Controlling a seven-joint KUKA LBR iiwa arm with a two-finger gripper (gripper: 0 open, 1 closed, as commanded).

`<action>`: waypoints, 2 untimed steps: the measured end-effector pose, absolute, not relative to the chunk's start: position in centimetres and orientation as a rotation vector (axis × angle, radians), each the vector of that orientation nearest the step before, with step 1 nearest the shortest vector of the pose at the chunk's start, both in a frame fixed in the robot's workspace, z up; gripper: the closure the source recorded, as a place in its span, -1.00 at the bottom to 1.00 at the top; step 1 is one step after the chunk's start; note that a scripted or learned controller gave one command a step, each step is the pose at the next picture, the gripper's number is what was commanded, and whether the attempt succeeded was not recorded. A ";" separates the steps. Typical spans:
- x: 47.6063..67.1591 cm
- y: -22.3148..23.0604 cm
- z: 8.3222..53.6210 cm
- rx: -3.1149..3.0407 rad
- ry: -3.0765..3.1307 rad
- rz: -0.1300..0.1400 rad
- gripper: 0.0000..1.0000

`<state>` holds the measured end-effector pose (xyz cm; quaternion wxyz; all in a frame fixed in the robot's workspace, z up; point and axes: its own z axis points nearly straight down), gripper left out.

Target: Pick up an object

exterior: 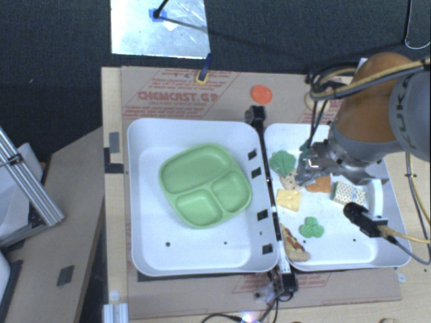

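While low in right bin (387, 247), hand (304, 170) beside broccoli (283, 161)

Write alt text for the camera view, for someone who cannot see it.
A grey and orange robot arm reaches into the right white bin, among toy food: green pieces, a yellow cheese slice. The left bin holds a green divided plate.

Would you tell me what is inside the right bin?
In the right bin: two broccoli pieces, cheese, a pizza slice and a patterned block. The arm covers the far part.
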<state>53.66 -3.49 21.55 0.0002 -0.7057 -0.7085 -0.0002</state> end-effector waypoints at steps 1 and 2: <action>52.9 -4.6 23.0 -2.222 -2.224 -0.003 1.00; 53.0 -4.0 23.3 -2.217 -2.227 -0.002 1.00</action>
